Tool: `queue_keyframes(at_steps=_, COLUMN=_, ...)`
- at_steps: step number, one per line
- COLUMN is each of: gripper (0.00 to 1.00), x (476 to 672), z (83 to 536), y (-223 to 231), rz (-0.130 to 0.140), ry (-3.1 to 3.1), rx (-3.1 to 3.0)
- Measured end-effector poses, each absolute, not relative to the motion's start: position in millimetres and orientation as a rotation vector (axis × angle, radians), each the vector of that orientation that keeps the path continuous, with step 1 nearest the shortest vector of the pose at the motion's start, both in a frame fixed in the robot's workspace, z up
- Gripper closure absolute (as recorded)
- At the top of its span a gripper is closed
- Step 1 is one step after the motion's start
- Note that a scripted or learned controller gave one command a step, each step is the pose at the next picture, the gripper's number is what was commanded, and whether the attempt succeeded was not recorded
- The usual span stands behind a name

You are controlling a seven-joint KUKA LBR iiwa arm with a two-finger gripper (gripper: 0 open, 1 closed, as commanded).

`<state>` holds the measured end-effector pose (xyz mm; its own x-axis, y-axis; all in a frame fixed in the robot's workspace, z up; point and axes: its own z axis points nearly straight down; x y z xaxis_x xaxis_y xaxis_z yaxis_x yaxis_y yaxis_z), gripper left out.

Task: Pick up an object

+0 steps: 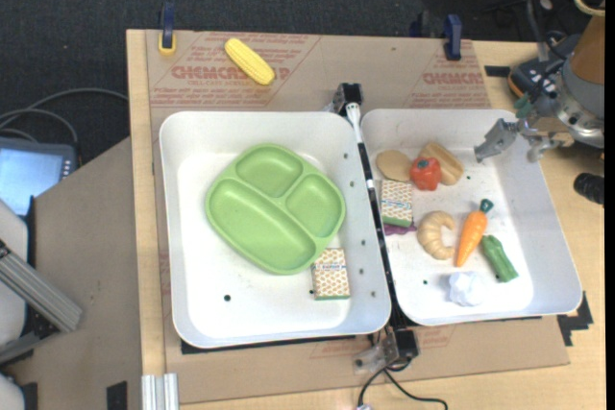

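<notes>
Two white bins are seen side by side on the worktop [144,91]. The left bin [192,283] carries a green divided plate [274,206] and, just beside the plate's lower right edge, a small patterned box [332,280].

The right bin [548,235] holds the loose objects: a tan bread piece [393,164] touching a red tomato [427,172], with a bun [446,156] behind the tomato; a second patterned box [396,204] against the left wall; a croissant [437,233] touching a carrot [470,235]; a green pickle [499,259] just beside the carrot; and a white crumpled wad [463,288] near the front edge.

The hand [502,139] is seen over the right bin's far right corner, well apart from the objects. Nothing is seen held in it; whether its fingers are parted cannot be told.

A yellow corn cob [249,60] lies on the worktop behind the left bin.
</notes>
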<state>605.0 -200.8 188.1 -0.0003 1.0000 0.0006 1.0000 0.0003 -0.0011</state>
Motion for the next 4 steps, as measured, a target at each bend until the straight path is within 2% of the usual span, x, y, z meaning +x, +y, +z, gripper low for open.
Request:
queue_keyframes(at_steps=1, gripper=0.00, x=578.6, z=79, y=-202, rz=0.006, ry=-2.215, rx=-2.218)
queue_keyframes(at_steps=2, gripper=0.00, x=522.1, z=84, y=-123, rz=0.001, ry=-2.220, rx=-2.209)
queue_keyframes(at_steps=3, gripper=1.00, x=524.6, z=95, y=-128, rz=-0.001, ry=-2.221, rx=-2.223)
queue_keyframes(at_steps=4, gripper=1.00, x=576.1, z=191, y=-31, rz=-0.019, ry=-2.241, rx=-2.213)
